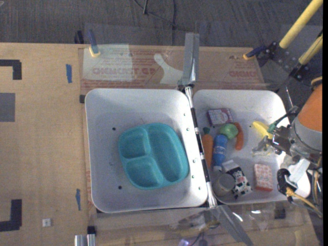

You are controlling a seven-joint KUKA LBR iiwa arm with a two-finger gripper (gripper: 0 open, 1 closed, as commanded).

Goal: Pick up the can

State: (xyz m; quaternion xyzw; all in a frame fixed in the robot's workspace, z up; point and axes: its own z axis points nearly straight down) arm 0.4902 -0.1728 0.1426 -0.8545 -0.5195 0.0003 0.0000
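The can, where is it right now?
The can lies in the right bin, at its front left corner, beside the black-and-white carton and below the blue bottle.

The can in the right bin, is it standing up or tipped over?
Tipped over. The can lies on its side at the right bin's near left corner, its open round end facing the camera, touching the cow-print carton.

Grey can (223,183), seemingly upright and open-topped, at right bin's (277,100) front-left corner.
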